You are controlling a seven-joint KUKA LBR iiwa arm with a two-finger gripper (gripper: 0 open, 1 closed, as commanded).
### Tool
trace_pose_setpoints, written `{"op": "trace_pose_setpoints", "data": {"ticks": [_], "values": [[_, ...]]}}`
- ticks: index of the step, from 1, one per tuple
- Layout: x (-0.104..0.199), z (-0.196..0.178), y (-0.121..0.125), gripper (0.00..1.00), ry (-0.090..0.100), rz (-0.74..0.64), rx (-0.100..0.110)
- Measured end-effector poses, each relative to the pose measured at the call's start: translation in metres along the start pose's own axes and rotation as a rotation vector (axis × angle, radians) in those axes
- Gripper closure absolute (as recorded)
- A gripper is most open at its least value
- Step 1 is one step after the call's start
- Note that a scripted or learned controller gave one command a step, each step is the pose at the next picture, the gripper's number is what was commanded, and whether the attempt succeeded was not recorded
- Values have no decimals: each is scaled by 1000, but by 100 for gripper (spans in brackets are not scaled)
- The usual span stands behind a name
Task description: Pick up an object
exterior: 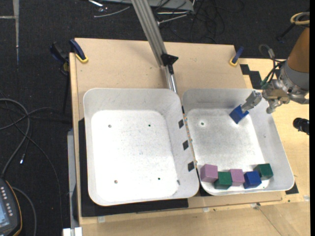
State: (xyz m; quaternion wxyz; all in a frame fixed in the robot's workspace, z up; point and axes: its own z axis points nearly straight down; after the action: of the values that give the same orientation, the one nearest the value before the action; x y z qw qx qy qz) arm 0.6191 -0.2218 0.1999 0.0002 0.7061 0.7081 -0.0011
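My claw (pixel 261 101) seems to pinch the blue block (pixel 238 114) only by a corner, so I'd lift slowly.

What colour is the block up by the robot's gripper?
Blue. The block shows best in the camera view, beside the gripper.

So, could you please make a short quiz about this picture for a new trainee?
1. True or false: the blue block at the claw lies in the left bin.
2. How many blocks stand in the row along the near edge of the right bin? A) three B) five C) seven
3. Fill in: the leftmost block of that row is ____ in colour.

Key: 1 false, it is over the right bin. 2 B: two purple, two green, one blue. 3 purple.
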Motion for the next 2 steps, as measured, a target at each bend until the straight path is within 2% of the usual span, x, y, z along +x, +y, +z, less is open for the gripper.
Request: {"op": "trace_pose_setpoints", "data": {"ticks": [1,2], "values": [[-1,109,36,0,1,-2,1],[-2,94,37,100,-2,-3,-4]]}}
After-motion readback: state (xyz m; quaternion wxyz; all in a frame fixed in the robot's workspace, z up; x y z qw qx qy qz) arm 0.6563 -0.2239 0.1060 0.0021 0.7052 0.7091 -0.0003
